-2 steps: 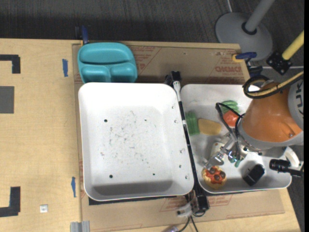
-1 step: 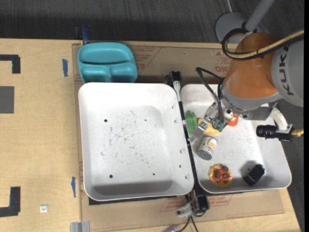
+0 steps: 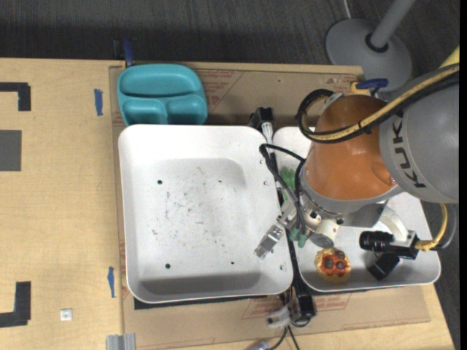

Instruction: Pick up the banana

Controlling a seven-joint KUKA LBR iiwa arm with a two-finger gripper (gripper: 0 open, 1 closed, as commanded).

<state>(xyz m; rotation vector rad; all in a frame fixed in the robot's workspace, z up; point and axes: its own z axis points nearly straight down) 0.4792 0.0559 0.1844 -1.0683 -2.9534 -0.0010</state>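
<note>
The claw [image 3: 286, 233] hangs low under the orange-banded wrist, over the seam where the two bins meet. The wrist and a tangle of cable cover most of it, so I cannot tell whether it is wide or narrow. Nothing can be seen held in it.

I cannot place the banana. My guess is that it lies in the right bin [image 3: 430, 272], hidden beneath the bulk of the arm just behind the claw. Nearest the claw, a little toward the bench's near edge, sits a small orange-yellow lump with dark spots [image 3: 332, 263]; it looks too round to be the fruit.

To do this step well, I would lift the claw clear enough to uncover the bin floor before committing. Then it should come down across the banana's middle, closing across the narrow width rather than along the curve, and away from the bin wall so the rim does not block one side.

Counted outward from the claw:
- One spotted lump.
- One scrap of green [image 3: 289, 177] peeking out beside the cables; more may be covered.
- One black angular piece [image 3: 383, 266], farther along the right bin.
- Two white bins; the left bin [image 3: 190, 195] stretches away from the claw with a scuffed floor.
- One teal tray [image 3: 160, 93] beyond its far rim.
</note>
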